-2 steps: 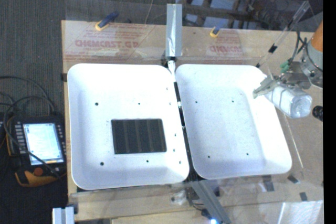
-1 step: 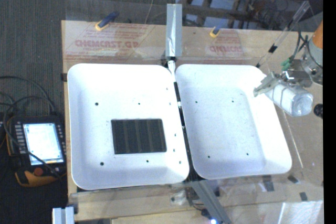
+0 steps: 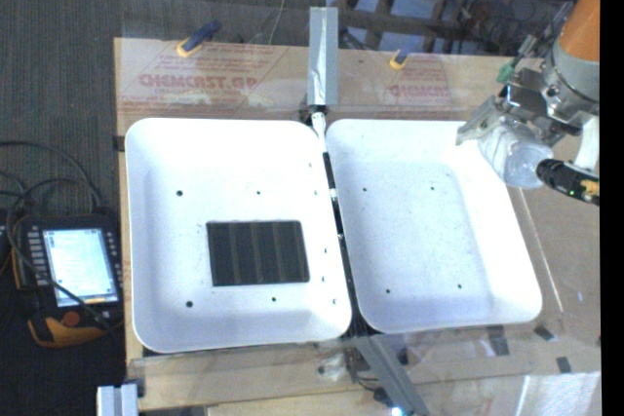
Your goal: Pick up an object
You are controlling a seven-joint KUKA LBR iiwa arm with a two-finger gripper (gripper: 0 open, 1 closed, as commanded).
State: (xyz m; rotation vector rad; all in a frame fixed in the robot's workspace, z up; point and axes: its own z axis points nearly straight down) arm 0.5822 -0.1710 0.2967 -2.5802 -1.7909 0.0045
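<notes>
- Two white bins sit side by side on my tabletop [image 3: 224, 78]: the left bin [image 3: 156, 209] and the right bin [image 3: 487, 258], touching along the middle seam.
- One dark ribbed rectangular pad [image 3: 257, 252] lies flat in the left bin, a bit below its center. That's the only loose thing I can count inside either bin.
- My tool [image 3: 517, 136] hangs at about 2 o'clock of the scene, over the upper right corner of the right bin, at its rim.
- There's a clear, glassy-looking blob [image 3: 522, 161] right at the tool, but I honestly can't tell if it's gripped or just part of the hardware.
- The pad is well apart from my tool, off toward 8 o'clock, with the seam between the bins in between.
- Around the edges: two clamps [image 3: 198, 38] on the far board, one grey upright post [image 3: 323, 54] at 12 o'clock, one handheld pendant [image 3: 76, 266] at 9 o'clock on the floor.
</notes>
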